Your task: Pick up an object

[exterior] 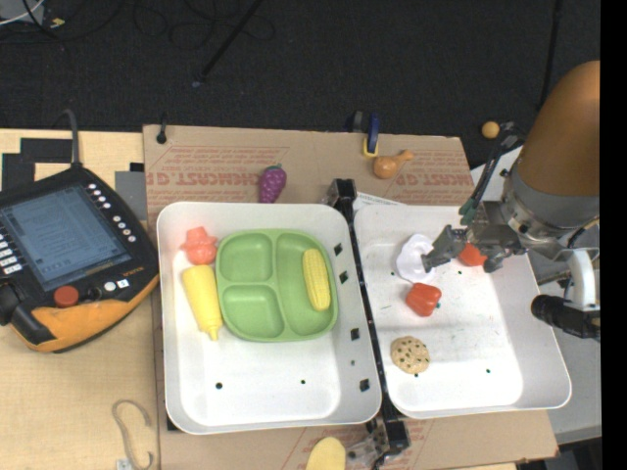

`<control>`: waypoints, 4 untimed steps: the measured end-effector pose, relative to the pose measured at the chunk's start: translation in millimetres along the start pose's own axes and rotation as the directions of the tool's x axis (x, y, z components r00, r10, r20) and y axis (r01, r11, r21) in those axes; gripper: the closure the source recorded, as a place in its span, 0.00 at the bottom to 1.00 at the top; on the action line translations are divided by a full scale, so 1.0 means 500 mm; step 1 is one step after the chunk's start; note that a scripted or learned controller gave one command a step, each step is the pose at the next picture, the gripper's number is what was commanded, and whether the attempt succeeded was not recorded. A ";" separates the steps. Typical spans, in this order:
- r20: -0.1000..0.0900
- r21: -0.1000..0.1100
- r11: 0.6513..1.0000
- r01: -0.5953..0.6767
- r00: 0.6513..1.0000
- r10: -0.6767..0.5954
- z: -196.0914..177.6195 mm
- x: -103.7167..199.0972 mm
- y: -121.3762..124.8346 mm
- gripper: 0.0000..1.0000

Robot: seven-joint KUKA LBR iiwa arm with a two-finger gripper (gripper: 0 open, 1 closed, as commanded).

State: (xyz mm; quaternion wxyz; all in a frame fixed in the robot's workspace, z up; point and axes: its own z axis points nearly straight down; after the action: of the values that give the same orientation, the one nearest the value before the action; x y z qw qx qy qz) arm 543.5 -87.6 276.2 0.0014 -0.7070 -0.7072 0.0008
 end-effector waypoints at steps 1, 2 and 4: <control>0.000 0.004 1.000 -0.001 1.000 0.001 0.088 -0.001 -0.007 0.00; -0.001 0.005 1.000 -0.001 1.000 0.001 0.176 0.001 -0.011 0.00; -0.001 0.006 1.000 0.000 1.000 0.000 0.373 0.001 -0.012 0.00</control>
State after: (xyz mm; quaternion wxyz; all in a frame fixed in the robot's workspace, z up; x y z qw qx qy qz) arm 537.1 -87.0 89.8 0.0038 -0.7070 -0.7072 0.0023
